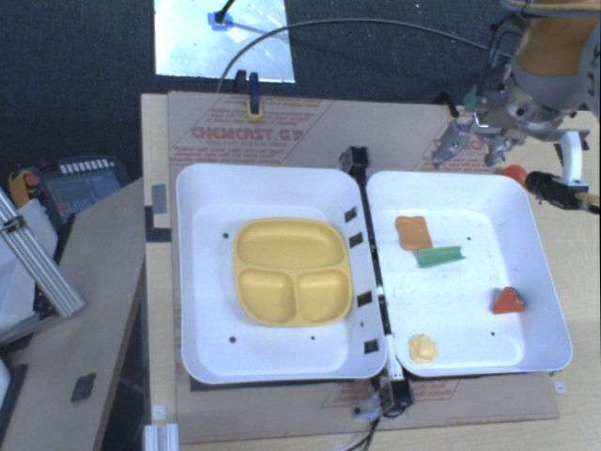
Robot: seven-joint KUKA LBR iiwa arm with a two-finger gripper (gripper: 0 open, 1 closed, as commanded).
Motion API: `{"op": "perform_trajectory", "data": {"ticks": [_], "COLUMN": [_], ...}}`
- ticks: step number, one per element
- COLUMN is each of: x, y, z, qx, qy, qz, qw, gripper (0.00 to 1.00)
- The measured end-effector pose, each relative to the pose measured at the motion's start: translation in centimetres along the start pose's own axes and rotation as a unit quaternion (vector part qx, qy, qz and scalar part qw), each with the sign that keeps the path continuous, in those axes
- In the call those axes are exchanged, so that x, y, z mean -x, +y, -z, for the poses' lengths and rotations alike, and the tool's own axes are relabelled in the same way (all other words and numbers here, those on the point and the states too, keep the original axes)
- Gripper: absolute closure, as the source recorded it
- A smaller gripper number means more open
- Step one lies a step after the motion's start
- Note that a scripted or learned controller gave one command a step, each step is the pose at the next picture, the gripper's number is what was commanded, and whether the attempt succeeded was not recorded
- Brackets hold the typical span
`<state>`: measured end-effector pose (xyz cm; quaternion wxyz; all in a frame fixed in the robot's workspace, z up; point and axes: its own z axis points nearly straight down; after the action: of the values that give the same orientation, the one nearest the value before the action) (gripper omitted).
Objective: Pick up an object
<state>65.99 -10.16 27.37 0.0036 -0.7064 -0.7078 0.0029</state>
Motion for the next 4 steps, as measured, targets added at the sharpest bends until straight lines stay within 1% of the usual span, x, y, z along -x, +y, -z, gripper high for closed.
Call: {"op": "perform_trajectory", "data": {"ticks": [1, 2, 3, 4], "x": [0.0, 0.1, -0.4, -0.3], "y": [0.2, 0.7, 0.0, 0.6], "z": [0.7, -3.4, -8.0, -12.0], "qx": [0.006, 0.005, 0.006, 0.006], "qy": [-0.001, -0.001, -0.001, -0.001], "qz": [0.001, 0.000, 0.000, 0.000], "qw": [1.0000, 1.0000, 1.0000, 1.0000], "gripper": [0.00, 0.00, 0.00, 0.00]}}
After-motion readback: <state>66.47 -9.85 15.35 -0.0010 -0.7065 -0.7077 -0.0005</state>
